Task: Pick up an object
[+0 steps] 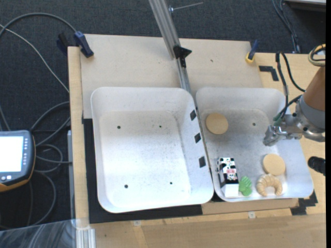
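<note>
The right bin [243,99] holds a round tan disc [216,123] near its left wall. A second tan disc [273,164] lies toward its front right, with a croissant-shaped pastry [270,185] just in front of it. A black-and-white patterned box [227,170] and a green object [244,185] lie at the front of the bin. My gripper [272,135] hangs over the right side of this bin, above and slightly behind the second disc, with nothing seen in it.
The left bin [145,149] sits beside the right one, separated by a slanted metal pole [168,25]. Clamps hold the board at the back corners. A handheld screen [13,156] and cables lie off the bench at the left.
</note>
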Controlling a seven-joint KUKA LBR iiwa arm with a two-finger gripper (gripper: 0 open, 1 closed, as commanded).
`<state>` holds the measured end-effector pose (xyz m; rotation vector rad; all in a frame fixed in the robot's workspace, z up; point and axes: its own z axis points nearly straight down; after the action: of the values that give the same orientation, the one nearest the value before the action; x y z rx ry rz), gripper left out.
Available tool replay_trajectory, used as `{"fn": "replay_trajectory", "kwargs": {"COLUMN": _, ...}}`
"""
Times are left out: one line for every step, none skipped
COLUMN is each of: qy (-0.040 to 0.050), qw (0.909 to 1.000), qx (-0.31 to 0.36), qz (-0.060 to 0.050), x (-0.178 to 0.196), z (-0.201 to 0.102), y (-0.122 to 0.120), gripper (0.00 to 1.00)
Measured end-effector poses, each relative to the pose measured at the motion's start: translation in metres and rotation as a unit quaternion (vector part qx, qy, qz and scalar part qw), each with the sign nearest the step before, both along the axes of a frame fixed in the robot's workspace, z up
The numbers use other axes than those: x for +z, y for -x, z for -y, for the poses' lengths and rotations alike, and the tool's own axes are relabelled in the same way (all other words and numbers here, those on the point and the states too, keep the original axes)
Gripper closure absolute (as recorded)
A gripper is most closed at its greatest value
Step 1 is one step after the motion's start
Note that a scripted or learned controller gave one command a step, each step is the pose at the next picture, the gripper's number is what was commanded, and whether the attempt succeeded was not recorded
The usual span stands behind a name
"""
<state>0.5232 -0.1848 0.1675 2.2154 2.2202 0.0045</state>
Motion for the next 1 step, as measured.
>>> {"fn": "replay_trajectory", "kwargs": {"qy": 0.0004, "qw": 1.0, "qx": 0.0, "qz": 0.001, "x": 0.0542, "z": 0.0001, "y": -0.0018, "gripper": 1.0}}
